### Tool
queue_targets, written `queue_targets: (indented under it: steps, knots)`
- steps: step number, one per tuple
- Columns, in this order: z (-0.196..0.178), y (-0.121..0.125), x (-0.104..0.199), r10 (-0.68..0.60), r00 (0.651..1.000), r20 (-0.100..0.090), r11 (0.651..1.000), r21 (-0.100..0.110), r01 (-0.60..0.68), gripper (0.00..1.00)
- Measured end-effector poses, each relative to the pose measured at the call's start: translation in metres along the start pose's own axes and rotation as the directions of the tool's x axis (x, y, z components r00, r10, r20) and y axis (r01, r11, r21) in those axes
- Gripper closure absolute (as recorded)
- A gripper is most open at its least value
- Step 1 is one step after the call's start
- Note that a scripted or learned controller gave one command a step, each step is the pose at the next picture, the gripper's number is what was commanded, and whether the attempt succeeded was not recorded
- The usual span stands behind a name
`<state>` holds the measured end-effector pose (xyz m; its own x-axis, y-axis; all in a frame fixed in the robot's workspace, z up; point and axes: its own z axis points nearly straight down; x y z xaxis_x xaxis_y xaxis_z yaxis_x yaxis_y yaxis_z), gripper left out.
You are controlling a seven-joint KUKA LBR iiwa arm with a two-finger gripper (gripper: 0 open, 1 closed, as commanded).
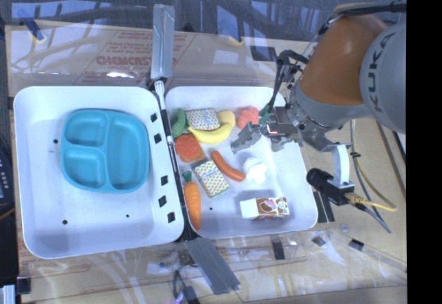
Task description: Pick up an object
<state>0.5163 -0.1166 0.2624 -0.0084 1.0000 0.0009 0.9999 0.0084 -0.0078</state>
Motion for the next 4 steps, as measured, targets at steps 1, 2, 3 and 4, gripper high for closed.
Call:
queue_targets:
  steps: [1,2,3,4]
  knots:
    - [0.159,0.031,-0.01,0.009,1.0,0.0,1.0,-0.004,-0.009,0.0]
    - [0.165,0.049,-0.038,0.034,0.999,-0.003,0.999,-0.015,-0.034,0.0]
    - [0.153,0.052,-0.037,0.029,1.0,-0.002,0.999,-0.02,-0.029,1.0]
    - [0.155,0.05,-0.037,0.03,1.0,-0.003,0.999,-0.014,-0.03,0.0]
